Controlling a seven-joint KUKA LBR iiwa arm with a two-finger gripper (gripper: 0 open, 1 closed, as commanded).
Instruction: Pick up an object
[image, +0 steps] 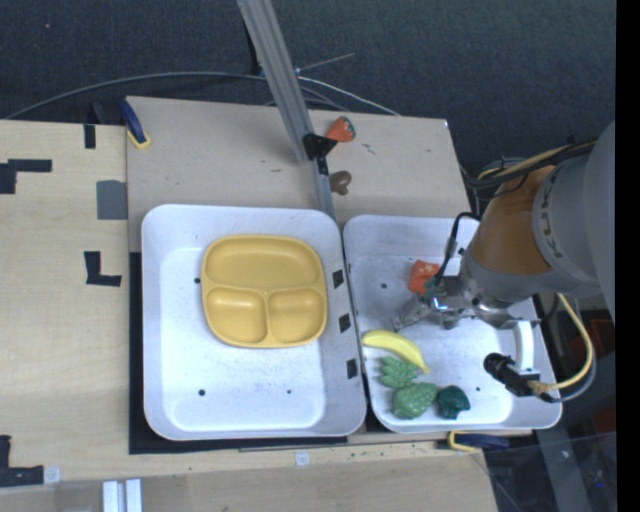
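Pale wood tabletop (60, 300), marked with short strips of black tape on the left and set on a dark blue-grey carpeted floor (500, 60) with thin cables curving across it at the far side. A raised board of the same pale wood under two shallow white bins, scuffed and speckled grey. Left bin (170, 400) carrying a yellow divided plate (265, 290) in its far half. Right bin (385, 240) touching it along the middle seam. A grey pole (280, 70) slanting down from the far edge to the board just beyond that seam, with a small orange-red clip (342, 128) beside it. A blue and yellow clamp (133, 122) at the board's far left corner.

Grey arm with orange band (520, 240) reaching in from the right, low over the right bin. Tool (430, 305) down near the bin's middle, apart or together not to be told at this angle. Small orange piece (422, 272) just beyond the tool on its far side, close against it, not seen to be clamped. Yellow banana (395, 347) nearer, left of the tool. Two knobbly green fruits (400, 374) (413, 400) and a dark green lump (452, 401) clustered at the bin's near edge.
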